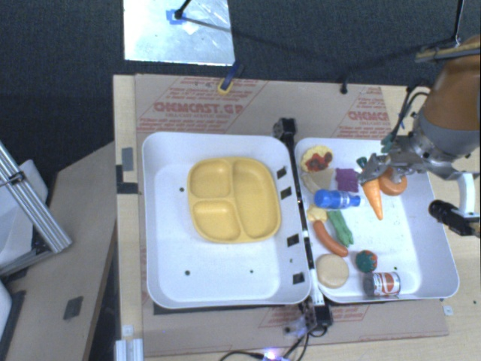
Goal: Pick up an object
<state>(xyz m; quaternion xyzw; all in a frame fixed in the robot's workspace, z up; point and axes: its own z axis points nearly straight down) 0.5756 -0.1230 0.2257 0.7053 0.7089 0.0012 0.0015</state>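
Orange plastic toy carrot (375, 198) lies tilted in the right-hand shallow white bin (428, 265), its thick end up by the gripper (373, 170) and its point aimed down toward the bin floor; an orange rounded piece (394, 184) sits just beside its thick end, touching or nearly so; gripper hangs directly over the carrot's top, arm (451, 104) reaching in from the right with its orange band above; whether the pincer is released or clenched I cannot tell, the metal parts blur together at this slant; nothing can be counted as held, since the carrot looks to rest on the bin rather than hang clear of it; left of the carrot, a small purple block (346, 179), a blue plastic bottle lying on its side (335, 198), a green toy pickle (340, 228) beside a red-orange toy sausage (329, 238), a pale round biscuit-like disc (332, 270), a red and white can on its side (385, 283); left-hand white bin (161, 201) carries a yellow three-compartment plate (231, 199); judgement on progress: approach seems done, the arm placed over a likely target; grasp and lift remain unproven, so the task looks at most halfway.
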